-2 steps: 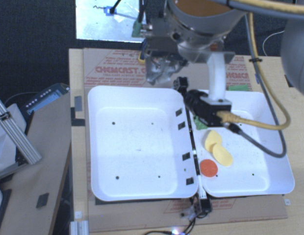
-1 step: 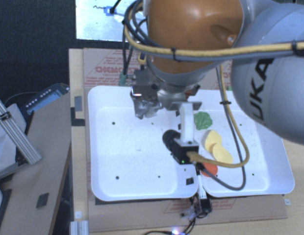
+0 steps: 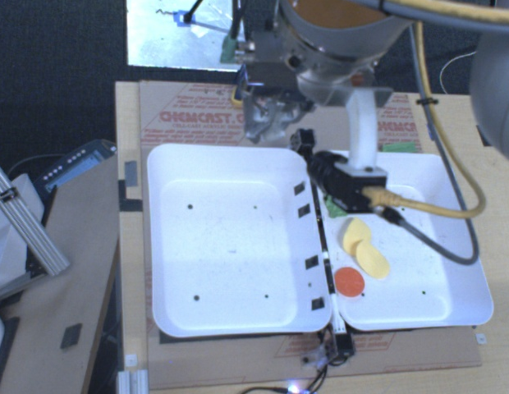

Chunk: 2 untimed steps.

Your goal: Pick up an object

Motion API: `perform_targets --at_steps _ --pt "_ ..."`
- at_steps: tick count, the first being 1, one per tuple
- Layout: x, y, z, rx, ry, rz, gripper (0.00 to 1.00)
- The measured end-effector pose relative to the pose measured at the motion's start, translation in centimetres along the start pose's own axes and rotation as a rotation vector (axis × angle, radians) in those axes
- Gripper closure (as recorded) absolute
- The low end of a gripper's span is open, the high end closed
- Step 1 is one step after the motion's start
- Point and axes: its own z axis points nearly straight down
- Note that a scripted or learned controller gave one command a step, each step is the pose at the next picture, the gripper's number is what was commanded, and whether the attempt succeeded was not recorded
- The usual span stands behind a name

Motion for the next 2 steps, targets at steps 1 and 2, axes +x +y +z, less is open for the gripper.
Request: perform_targets --at_steps 1,2 --pt "-0.1 -0.3 13.4 0.025 -0.013 0.004 1.0" --pt "0.0 0.0 -0.1 -0.001 0.0 0.0 1.0"
